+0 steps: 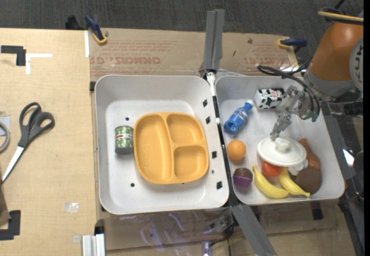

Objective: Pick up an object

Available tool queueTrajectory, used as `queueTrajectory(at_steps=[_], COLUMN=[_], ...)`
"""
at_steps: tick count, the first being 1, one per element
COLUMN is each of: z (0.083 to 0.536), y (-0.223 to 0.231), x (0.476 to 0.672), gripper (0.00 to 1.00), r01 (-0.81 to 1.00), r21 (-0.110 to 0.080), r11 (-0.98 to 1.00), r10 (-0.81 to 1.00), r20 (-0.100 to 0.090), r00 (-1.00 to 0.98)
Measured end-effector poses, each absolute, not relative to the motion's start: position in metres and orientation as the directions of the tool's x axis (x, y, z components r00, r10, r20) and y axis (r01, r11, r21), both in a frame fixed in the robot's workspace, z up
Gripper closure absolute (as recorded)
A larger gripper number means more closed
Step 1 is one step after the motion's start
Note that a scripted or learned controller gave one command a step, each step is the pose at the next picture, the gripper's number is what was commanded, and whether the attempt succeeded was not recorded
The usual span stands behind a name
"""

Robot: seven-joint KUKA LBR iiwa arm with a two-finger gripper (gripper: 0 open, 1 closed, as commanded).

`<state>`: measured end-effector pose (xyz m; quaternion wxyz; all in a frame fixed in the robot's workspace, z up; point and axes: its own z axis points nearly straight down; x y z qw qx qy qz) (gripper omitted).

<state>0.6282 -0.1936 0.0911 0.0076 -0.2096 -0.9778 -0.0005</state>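
The gripper hangs over the right bin, its 2 fingers pointing down and toward 7 o'clock, close together at the tips with nothing between them; whether they are fully pressed together I cannot tell. Just below it, at 6 o'clock, sits a white lid with a round knob, apart from the fingertips. At 6 o'clock of the lid lies a tomato, partly under its rim, and below that 2 bananas curve along the bin's near wall. At 4 o'clock of the lid rests a brown ball. An orange lies at 9 o'clock of the lid, with a purple cup below it. A blue bottle lies tilted at 10 o'clock of the gripper, and a black-and-white cow toy sits at 11 o'clock, near the far wall. The left bin holds a yellow 3-part tray and a green can touching the tray's 9 o'clock edge. Scissors lie on the bench, well apart at the left.
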Motion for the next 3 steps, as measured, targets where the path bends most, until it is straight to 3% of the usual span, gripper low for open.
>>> queueTrajectory(at_steps=[1,2,3], z=[0.089,0.091,0.089], y=[-0.138,-0.105,-0.095], x=[0.637,0.621,0.629], gripper=[0.0,0.0,0.0], r01=[0.408,0.584,0.767], r21=[-0.018,-0.003,-0.019], r11=[0.913,0.812,0.642], r10=[0.408,0.584,0.767], r20=[0.029,0.004,0.015], r00=[-0.913,-0.812,-0.641])
